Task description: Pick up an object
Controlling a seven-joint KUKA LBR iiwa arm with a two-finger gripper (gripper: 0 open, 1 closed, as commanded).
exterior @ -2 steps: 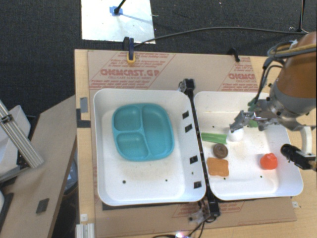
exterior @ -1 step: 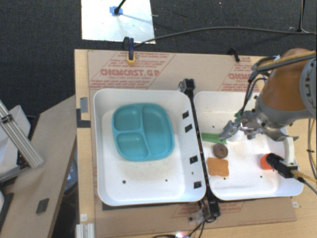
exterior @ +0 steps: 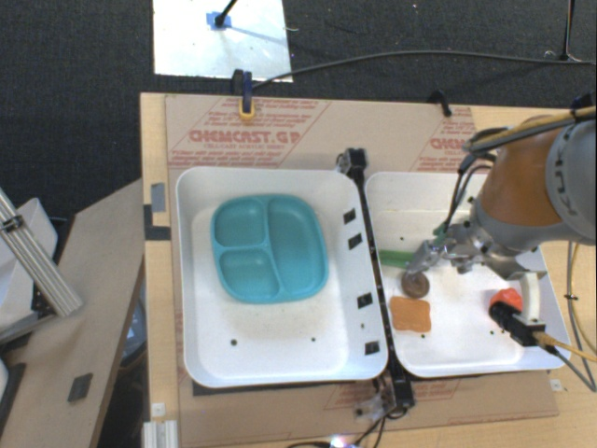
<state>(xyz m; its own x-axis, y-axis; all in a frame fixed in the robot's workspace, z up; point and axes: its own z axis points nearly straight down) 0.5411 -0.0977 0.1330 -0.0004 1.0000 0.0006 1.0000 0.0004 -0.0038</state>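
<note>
One gripper [exterior: 425, 261], on the single grey arm [exterior: 522, 189] with its orange band, hangs low inside the right bin [exterior: 448, 203], its tip just above one brown disc [exterior: 416, 285] in the view. Whether the gripper is apart or together cannot be told, nor whether it touches the disc. The disc is round, lies flat on the bin floor and shows no long axis. Four loose things lie in this bin, one of each kind. One green stick [exterior: 392, 257] lies just up and left of the disc, its long axis running across the view, one end pointing toward the wall where the two bins meet, the other toward the gripper. One orange square [exterior: 410, 315] lies flat just below the disc, close to it but apart, its edges roughly in line with the bin walls. One red piece [exterior: 505, 298] sits well to the disc's right, under the arm; its shape is too small to tell. Left of the disc, beyond the shared wall, the left bin [exterior: 270, 348] holds one teal plate [exterior: 270, 250] with three compartments, its two smaller ones on the side away from the disc. Both bins rest side by side on one brown bench [exterior: 308, 124].
</note>
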